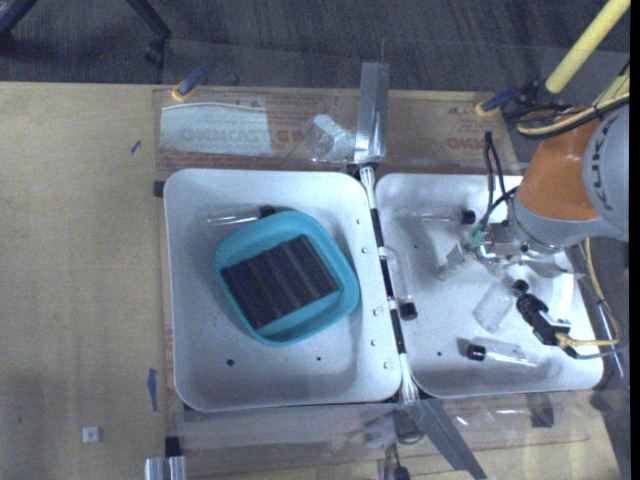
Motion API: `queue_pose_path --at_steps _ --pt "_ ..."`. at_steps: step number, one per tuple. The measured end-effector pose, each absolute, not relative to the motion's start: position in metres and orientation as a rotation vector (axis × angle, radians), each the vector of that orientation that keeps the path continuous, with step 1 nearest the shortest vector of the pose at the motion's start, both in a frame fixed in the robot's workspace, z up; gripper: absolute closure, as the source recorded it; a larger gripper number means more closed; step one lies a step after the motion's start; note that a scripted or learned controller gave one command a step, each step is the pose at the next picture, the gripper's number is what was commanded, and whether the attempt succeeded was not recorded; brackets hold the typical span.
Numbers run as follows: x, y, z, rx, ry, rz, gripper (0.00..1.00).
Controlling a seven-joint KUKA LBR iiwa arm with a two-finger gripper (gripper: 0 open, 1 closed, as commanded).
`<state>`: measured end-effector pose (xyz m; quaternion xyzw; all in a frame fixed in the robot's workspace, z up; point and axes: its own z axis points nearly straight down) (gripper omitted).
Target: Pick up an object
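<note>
The arm (575,183) is reaching into the right bin (430,368) at the frame's right, its gripper (478,253) hanging above clear tubes. Whether it is gripping anything, I cannot tell. A likely target, the black-capped tube (497,351), is lying lower right; grasping it calls for descending squarely over it.

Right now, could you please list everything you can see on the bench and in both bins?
Shallow white plastic bins: two, side by side on the bench; left bin, right bin.
Teal plastic tray with dark ribbed insert: one, middle of left bin.
Clear tube with black cap: one, near front of right bin.
Clear plastic bag: one, crumpled, on the bench behind the bins.
Orange clamp: one, back left of bench.
Grey arm with orange band: one, over right bin; gripper low above its floor.
</note>
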<state>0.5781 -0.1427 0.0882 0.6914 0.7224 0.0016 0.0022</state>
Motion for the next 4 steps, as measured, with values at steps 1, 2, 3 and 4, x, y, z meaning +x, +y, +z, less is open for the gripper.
queue_pose_path --at_steps 1,2,3,4 --pt "0.652 -0.163 0.087 2.116 2.319 0.001 0.0" --pt "0.632 -0.166 0.087 2.136 2.302 0.002 0.0" --pt "0.633 -0.166 0.099 2.132 2.299 0.007 1.0" --pt "0.633 -0.166 0.099 2.132 2.299 0.007 0.0"
